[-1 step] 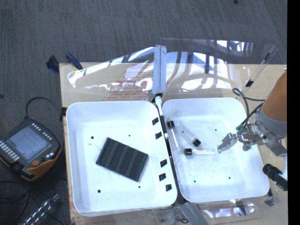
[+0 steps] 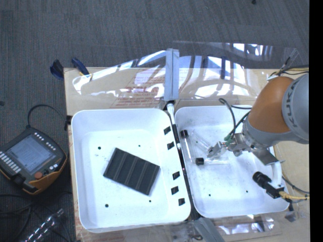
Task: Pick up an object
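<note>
- Nearest the camera lies the flat, dark grey ribbed rectangular slab (image 2: 131, 171), resting at a slant on the floor of the left-hand shallow white bin (image 2: 86, 210). It lies well apart from the arm and nothing touches it.
- To the near right, in the right-hand shallow white bin (image 2: 232, 213), a black cylindrical fitting (image 2: 266, 182) on the arm's cabling hangs over the bin floor.
- A little farther in, the two-finger gripper (image 2: 214, 152) is low over the middle of the right bin, pointing left. Its fingers are pale against the white floor and blur together, so how far apart they stand, and whether anything is between them, cannot be told.
- Just beside the fingertips lies a small black stubby piece (image 2: 200, 161), and farther off, near the divider, a second small black piece (image 2: 184, 133). A faint, clear, stick-like object may lie between them, but it is too washed out to be sure.
- Behind the gripper rises the grey arm with its orange band (image 2: 270, 110).
- As for progress: the approach looks done, with the gripper down at the floor of the right bin among the small pieces. No firm grip shows and nothing is lifted, so closing and raising remain.
</note>
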Tool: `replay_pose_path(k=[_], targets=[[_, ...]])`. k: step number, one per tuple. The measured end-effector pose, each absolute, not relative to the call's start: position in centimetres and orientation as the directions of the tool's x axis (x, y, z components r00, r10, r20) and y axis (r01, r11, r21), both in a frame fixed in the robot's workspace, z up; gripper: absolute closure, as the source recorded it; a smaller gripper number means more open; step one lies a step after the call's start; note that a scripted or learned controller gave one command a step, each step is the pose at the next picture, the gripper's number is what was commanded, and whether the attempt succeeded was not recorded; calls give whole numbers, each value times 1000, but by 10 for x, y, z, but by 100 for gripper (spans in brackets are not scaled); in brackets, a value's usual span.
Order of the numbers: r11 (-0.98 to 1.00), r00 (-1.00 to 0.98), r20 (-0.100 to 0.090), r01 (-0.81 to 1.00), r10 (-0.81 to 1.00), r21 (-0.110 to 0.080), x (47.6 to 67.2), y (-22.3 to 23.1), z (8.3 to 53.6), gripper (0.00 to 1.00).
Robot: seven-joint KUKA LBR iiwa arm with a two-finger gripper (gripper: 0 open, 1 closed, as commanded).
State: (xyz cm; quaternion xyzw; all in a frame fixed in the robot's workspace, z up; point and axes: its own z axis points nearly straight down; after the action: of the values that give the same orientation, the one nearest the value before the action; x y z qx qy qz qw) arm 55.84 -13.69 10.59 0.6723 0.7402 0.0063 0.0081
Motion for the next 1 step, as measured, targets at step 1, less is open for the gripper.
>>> replay_pose_path(k=[1], targets=[[102, -102, -8, 995, 995, 4, 586, -94, 88, 0]])
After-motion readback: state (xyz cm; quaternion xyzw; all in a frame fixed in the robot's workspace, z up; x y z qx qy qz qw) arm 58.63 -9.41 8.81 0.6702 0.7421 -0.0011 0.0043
